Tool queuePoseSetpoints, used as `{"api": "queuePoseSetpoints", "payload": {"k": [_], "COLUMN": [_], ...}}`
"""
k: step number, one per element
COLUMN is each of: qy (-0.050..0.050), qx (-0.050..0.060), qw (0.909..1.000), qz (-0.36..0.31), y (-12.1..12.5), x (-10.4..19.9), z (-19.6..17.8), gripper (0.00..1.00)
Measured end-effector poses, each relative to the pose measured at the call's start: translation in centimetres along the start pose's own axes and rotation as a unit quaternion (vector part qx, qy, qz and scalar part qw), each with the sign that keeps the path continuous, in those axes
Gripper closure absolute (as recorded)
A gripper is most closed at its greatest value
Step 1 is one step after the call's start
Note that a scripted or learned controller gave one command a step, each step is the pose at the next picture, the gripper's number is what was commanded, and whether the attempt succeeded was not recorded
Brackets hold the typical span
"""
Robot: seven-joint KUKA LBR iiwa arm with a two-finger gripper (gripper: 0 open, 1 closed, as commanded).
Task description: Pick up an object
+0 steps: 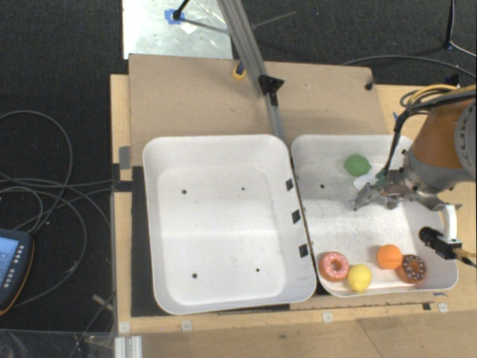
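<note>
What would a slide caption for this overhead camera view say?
Robot gripper hovers in the right bin near a green ball, with toy food along the near edge.

The arm (446, 144) runs off the right edge just past its orange band, so most of its length is cut away. At the end effector (370, 197), the fingers are too small and too blurred against the white bin (317, 162) to tell how they stand. Above it, the green object (357, 164) is only a soft blob, its kind unclear. Far to the end effector's left, a dark handheld device (11, 265) is sliced by the left edge. Up beyond it, a grey pole (246, 39) leaves through the top edge.
</note>
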State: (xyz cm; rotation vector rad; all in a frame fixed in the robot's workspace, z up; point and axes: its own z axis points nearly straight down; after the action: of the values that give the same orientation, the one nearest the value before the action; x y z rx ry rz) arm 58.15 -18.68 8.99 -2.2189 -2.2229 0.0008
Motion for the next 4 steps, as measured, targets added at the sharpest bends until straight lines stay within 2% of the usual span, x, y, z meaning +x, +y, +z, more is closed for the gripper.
{"api": "queuePoseSetpoints", "payload": {"k": [1, 4], "qy": [0.0, -0.001], "qx": [-0.002, -0.004], "qw": [1.0, 1.0], "qz": [0.0, -0.002], "y": [0.1, 1.4], "x": [0.0, 0.8], "z": [-1.2, -14.8], "gripper": [1.0, 1.0]}}
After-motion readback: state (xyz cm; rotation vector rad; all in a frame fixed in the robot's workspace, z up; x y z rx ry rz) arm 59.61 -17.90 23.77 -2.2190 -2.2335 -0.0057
